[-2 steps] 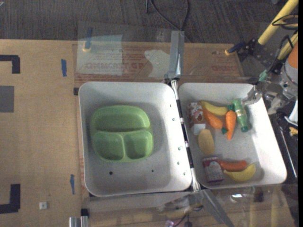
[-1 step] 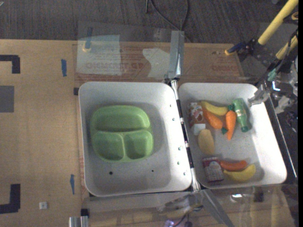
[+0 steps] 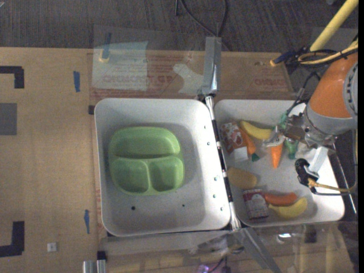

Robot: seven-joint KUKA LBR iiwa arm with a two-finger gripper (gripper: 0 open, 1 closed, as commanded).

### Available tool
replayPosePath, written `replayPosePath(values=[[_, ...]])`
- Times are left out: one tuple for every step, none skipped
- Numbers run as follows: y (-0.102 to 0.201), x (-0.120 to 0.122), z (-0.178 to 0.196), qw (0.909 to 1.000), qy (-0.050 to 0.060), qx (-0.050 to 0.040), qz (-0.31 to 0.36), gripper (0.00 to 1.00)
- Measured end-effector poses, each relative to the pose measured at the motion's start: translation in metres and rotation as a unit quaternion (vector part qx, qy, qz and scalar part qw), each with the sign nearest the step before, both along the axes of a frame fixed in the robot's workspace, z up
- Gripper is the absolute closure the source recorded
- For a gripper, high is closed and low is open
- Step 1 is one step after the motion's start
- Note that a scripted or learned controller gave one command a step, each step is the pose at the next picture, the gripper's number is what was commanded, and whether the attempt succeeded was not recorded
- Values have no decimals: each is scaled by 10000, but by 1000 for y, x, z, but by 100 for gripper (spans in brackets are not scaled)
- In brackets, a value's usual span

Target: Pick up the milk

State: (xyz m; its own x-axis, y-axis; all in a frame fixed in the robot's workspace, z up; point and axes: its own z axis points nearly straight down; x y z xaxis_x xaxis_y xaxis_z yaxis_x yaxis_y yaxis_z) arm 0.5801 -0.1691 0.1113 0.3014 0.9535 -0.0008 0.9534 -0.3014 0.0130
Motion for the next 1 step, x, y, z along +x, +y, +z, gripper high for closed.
replayPosePath(values=[[-2,0,10,10000,-7,0,-21,100]])
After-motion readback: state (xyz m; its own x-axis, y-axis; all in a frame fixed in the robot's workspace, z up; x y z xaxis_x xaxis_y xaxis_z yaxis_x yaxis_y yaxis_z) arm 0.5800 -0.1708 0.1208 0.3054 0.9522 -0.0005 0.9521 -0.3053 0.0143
